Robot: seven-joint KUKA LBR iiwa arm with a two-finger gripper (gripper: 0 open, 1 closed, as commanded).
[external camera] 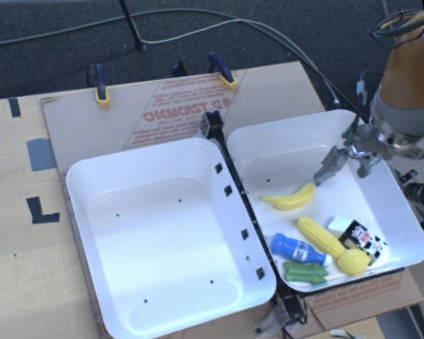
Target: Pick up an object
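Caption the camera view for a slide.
Robot hand above the right bin, near a banana and other small toys.

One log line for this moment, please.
arm: over right bin | gripper: just above banana, holding nothing | left bin: no items

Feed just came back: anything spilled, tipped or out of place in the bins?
Nothing stands out. The banana, blue bottle, corn, lemon and green item all lie inside the right bin, crowded toward its near corner.

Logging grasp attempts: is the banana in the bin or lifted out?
In: the banana lies on the right bin's floor, the claw beside it.
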